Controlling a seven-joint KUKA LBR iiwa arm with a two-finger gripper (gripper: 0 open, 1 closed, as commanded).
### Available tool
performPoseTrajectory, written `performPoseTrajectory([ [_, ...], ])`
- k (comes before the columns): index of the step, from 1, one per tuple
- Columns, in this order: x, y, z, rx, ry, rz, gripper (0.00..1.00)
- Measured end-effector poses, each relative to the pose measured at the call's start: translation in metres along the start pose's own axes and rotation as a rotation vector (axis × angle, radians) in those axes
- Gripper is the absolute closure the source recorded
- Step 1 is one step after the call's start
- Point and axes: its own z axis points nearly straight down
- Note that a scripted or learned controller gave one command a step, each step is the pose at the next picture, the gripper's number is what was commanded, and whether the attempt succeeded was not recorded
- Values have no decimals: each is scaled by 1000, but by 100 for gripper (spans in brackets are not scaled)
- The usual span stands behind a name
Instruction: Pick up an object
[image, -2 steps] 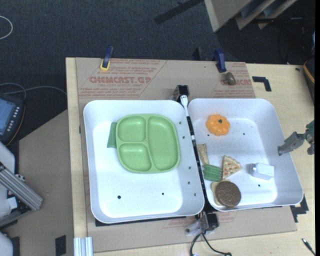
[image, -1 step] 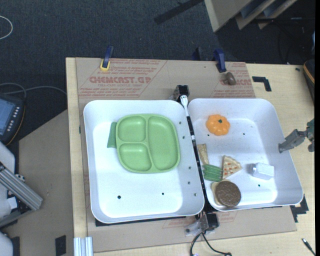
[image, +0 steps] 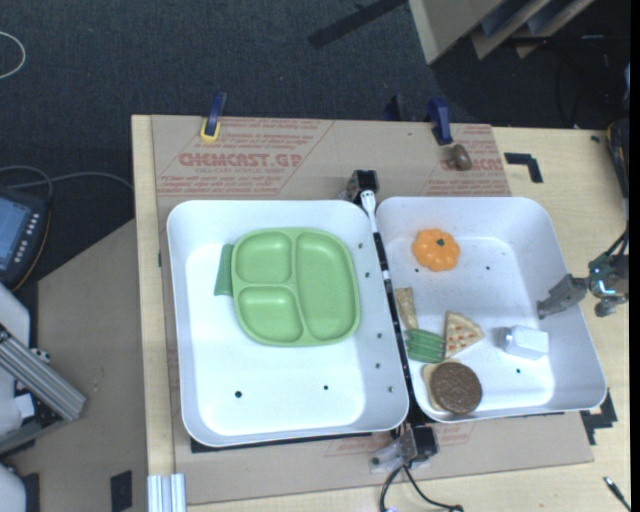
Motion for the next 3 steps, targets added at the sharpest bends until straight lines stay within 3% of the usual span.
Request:
performPoseTrajectory([
  [2,4,-9,113,1,1,0,0],
  [3,4,-9,147,-1,0,0,0],
])
